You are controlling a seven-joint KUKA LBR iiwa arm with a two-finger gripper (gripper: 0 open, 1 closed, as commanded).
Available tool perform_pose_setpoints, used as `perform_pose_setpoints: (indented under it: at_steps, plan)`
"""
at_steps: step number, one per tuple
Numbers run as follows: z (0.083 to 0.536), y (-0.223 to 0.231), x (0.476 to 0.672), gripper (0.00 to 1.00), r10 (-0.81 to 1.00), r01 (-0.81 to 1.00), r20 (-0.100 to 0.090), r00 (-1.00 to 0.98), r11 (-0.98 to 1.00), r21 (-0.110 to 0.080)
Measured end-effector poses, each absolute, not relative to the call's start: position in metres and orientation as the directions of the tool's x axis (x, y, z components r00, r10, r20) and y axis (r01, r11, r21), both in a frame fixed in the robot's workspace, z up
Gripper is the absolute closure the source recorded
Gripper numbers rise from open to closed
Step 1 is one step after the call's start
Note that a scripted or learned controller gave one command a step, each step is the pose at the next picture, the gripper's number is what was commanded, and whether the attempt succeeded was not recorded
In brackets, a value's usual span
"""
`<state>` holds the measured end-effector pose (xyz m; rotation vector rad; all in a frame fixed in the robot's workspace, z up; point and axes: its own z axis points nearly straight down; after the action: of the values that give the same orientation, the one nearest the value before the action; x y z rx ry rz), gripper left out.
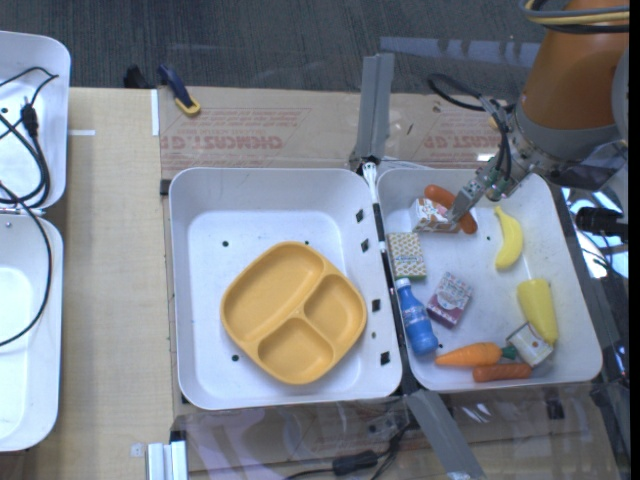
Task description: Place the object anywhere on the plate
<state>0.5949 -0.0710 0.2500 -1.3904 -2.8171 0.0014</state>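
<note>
A yellow three-compartment plate [293, 311] lies in the left bin [190, 218] with nothing on it. My gripper [467, 204] is low over the far end of the right bin [570, 258]. Its tip sits against a white and red packet [431, 213] and an orange carrot-like piece [441, 197] that pokes out behind it. Whether anything is held between its tips is hidden. The grey wrist and orange band [575, 68] rise to the upper right.
The right bin also holds a banana [509, 240], a yellow squash [538, 308], a carrot [468, 355], a red sausage [502, 372], a blue bottle [415, 318], a cracker box [406, 255] and a purple box [450, 299]. A metal divider [374, 118] stands between the bins.
</note>
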Motion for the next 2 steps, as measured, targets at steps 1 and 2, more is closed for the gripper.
perform_pose_setpoints:
  at_steps: [1,2]
  plan:
    - [0.220,0.014,0.545,1.00,0.588,0.588,0.003,-0.809,0.809,-0.003]
    - [0.189,0.076,0.524,1.00,0.475,0.475,0.002,-0.880,0.880,-0.003]
